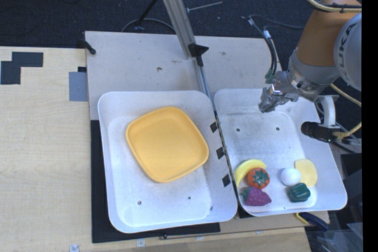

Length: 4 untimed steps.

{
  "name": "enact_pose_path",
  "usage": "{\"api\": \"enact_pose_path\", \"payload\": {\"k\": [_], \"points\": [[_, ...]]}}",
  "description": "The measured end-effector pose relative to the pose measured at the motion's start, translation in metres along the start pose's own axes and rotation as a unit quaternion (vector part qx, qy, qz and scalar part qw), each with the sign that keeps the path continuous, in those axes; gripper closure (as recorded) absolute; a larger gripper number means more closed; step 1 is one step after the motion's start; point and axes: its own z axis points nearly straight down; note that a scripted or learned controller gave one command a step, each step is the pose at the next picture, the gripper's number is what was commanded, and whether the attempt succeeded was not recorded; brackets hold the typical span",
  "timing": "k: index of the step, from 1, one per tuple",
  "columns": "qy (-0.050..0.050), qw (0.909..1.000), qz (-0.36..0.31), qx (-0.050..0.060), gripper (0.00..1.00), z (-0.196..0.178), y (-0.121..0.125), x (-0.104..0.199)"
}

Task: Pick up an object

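Note:
My gripper (267, 104) hangs over the far edge of the right bin (269, 133), with nothing seen between its fingers. Toy foods cluster at the near end of that bin: a yellow banana (248, 169), a red tomato (258, 177), purple grapes (257, 196), a white ball (289, 176), a green piece (299, 192) and a pale yellow slice (307, 171). All of them lie well below the gripper in the view, apart from it.
A yellow square plate (166, 143) lies in the left bin (118, 186). A metal post (177, 9) slants up behind the bins. Black clips sit along the divider between the bins.

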Motion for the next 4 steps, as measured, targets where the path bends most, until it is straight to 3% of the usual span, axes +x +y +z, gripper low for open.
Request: {"api": "enact_pose_path", "payload": {"k": [3, 4], "points": [[0.001, 1.0, -0.002, 0.001, 1.0, -0.033, -0.047, 0.137], [0.0, 1.0, -0.001, 0.002, 1.0, -0.027, -0.068, 0.178]]}}
